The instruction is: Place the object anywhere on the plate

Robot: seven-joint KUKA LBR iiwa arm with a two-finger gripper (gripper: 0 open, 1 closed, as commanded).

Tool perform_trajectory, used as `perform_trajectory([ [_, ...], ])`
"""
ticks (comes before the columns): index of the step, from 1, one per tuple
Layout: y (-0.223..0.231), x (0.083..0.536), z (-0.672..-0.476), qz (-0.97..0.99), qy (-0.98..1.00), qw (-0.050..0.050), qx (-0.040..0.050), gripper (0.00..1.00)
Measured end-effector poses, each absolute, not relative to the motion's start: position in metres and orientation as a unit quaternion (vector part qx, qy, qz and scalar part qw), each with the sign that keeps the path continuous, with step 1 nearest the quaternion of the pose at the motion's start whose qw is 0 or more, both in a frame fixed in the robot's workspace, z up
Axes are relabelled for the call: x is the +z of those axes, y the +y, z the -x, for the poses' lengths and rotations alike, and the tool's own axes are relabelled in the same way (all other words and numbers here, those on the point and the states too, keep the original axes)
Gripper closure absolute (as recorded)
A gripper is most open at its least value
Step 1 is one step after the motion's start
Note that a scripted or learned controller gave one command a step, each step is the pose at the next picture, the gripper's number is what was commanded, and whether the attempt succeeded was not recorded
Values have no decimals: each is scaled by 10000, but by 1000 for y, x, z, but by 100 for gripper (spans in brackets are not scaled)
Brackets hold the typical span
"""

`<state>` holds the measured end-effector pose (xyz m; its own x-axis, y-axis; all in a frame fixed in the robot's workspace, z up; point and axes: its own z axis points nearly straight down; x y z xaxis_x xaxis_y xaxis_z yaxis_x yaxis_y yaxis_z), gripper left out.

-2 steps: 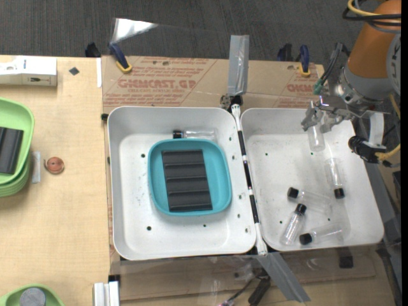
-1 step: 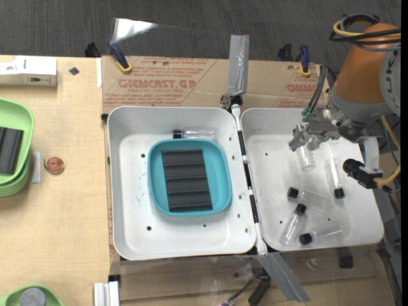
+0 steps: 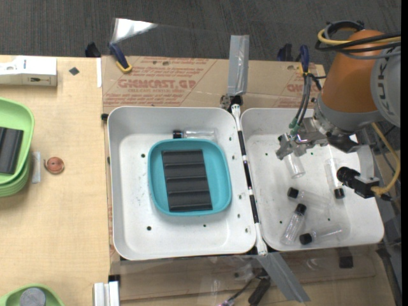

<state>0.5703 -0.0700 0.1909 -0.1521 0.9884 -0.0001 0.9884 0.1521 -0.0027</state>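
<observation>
Start at the left bin [image 3: 121,190]: your teal plate [image 3: 189,177] sits in it, already carrying a dark ribbed block [image 3: 185,180], so free rim is scarce. In the right bin [image 3: 357,234], clear vials [image 3: 293,223] lie scattered (black caps, hard to see against white). The gripper [image 3: 292,146] hovers over one vial [image 3: 294,166]; you cannot tell how its jaws stand. Expect a slick round vial to roll away or slip mid-carry.

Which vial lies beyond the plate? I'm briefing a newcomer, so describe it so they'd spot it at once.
Find the left white bin holding the teal plate. Just past the plate's far edge lies a clear vial with a black cap, alone there; the other vials lie in the right bin.
</observation>
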Motion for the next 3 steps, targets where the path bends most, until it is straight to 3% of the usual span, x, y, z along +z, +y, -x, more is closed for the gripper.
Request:
perform_trajectory([
  [1, 11, 193, -531, 6158, -7879, 9, 11, 100],
  [2, 10, 193, -531, 6161, -7877, 7, 11, 0],
  [3, 39, 257, -577, 6272, -7789, 0, 12, 0],
])
